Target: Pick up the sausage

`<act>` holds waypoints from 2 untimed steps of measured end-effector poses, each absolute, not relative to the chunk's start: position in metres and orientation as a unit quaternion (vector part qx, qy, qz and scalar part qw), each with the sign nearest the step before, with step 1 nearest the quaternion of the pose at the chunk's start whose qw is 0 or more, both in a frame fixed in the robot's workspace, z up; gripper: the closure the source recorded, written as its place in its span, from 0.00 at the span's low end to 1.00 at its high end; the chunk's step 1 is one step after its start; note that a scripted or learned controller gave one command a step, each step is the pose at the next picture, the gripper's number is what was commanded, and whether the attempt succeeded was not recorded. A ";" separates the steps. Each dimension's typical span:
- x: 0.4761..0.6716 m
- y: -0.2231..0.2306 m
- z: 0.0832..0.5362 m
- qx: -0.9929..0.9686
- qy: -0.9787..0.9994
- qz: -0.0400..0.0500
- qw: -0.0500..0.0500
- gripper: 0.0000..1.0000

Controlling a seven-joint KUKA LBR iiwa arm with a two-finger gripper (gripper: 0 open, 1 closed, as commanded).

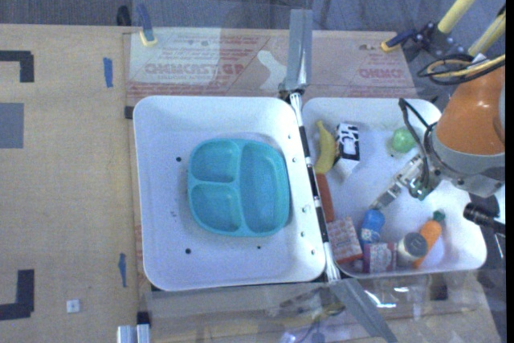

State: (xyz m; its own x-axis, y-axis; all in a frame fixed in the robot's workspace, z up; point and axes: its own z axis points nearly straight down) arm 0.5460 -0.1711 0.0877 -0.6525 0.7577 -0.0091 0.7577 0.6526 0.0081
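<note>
The sausage is a thin reddish-brown stick lying along the left wall of the right bin, just below a yellow banana. My gripper hangs over the middle of the right bin, pointing down and to the left. It is well to the right of the sausage and nothing shows in its grasp. The grey arm with its orange band reaches in from the right.
The left bin holds a blue divided plate. The right bin also holds a black-and-white item, a green ball, a blue bottle, a carrot and a patterned box.
</note>
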 end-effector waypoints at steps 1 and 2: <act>0.628 -0.133 0.087 0.341 0.940 -0.001 0.002 0.00; 0.562 -0.137 0.088 0.310 0.951 0.002 0.006 0.00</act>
State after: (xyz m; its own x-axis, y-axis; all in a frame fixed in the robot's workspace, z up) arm 0.5616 -0.1373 0.0879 -0.8077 0.5896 -0.0100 0.5895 0.8077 0.0065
